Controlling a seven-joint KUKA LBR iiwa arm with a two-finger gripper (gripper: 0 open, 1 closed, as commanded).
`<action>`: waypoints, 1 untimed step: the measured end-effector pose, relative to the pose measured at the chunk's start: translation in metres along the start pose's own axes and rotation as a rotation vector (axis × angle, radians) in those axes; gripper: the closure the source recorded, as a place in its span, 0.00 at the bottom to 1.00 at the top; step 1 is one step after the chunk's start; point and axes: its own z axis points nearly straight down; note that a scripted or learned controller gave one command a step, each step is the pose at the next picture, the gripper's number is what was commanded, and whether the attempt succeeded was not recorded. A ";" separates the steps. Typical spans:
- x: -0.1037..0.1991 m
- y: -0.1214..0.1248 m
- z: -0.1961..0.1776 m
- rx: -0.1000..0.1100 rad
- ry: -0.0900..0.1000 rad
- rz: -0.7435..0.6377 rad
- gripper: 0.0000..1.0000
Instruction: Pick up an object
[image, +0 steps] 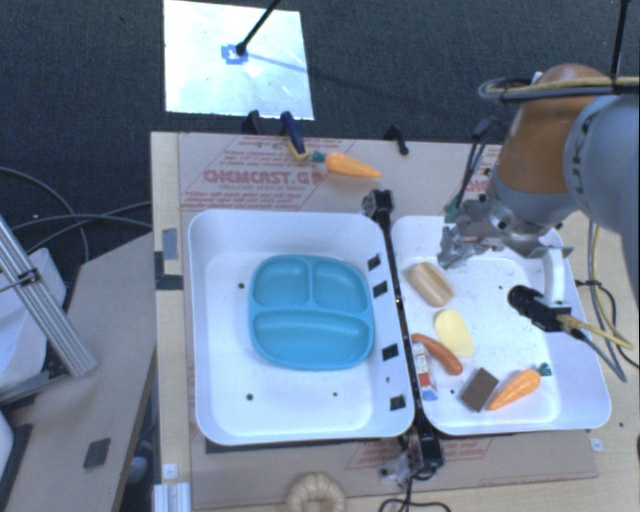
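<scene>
My gripper hangs over the far part of the right bin, just above and right of a tan bread roll. Nothing shows between its fingers. Below the roll lie a pale yellow potato-like piece, a red sausage, a brown block and a toy carrot. The left bin holds a blue divided plate.
Another toy carrot lies on the cardboard behind the bins, next to a blue clip. A beige ring sits at the bench's front edge. A shiny metal sheet lies on the floor at the back.
</scene>
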 end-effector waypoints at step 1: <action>0.007 0.005 0.001 0.000 -0.003 0.006 1.00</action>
